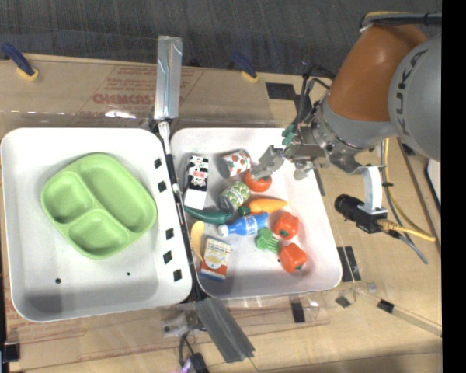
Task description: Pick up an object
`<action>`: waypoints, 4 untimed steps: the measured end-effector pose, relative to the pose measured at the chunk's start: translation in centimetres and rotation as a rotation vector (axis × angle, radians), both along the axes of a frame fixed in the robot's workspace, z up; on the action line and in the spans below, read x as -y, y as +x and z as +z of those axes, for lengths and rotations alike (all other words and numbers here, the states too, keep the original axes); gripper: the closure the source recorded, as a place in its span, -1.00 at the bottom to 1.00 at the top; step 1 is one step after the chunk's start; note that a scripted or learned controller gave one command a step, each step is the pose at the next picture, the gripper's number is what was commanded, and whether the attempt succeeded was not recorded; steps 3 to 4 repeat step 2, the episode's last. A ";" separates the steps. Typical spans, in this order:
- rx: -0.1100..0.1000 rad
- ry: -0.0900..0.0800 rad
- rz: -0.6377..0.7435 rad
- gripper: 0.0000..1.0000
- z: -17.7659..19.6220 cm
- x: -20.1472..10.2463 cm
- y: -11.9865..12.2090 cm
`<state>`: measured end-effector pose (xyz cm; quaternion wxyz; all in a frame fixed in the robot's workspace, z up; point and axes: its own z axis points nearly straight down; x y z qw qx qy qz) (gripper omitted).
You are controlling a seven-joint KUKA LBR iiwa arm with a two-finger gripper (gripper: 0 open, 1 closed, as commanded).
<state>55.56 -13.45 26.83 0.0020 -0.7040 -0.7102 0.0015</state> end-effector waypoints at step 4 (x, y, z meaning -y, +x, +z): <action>0.004 -0.001 0.045 -1.00 -11.6 6.4 -2.0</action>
